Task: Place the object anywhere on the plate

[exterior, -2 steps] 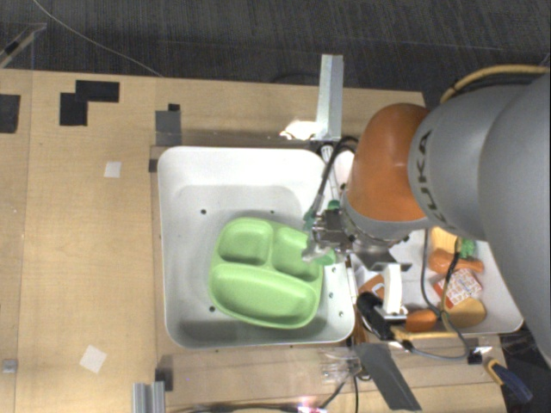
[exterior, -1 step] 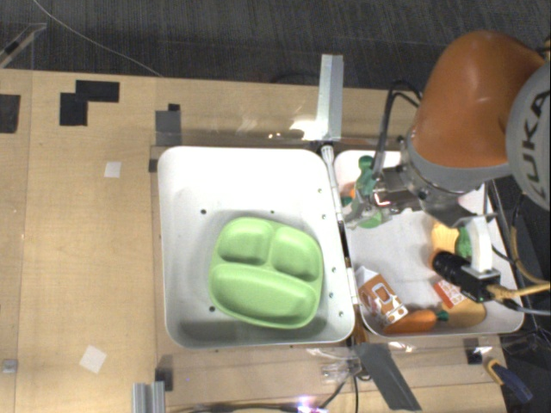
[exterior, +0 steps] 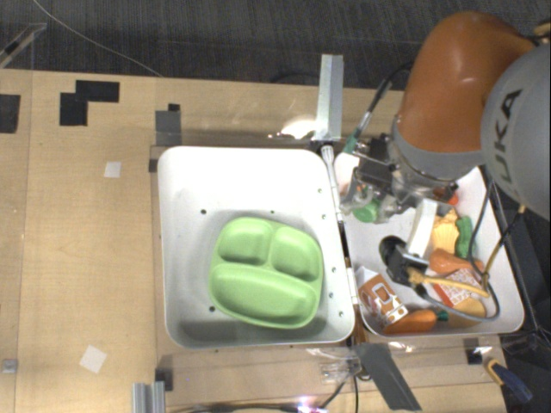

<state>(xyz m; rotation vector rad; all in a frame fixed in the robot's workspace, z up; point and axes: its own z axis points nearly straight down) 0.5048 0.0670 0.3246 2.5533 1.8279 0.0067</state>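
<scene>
Item: green plate, three compartments, bare, in the left bin, toward its near edge.
We log the claw over the right bin's far left corner, apparently pinching a small green object; the plate lies leftward and nearer, across the bins' shared wall.

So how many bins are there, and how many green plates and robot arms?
Bins: 2, the left bin and the right bin
Green plates: 1, the plate, in the left bin
Robot arms: 1, the arm, over the right bin
Total: 4
</scene>
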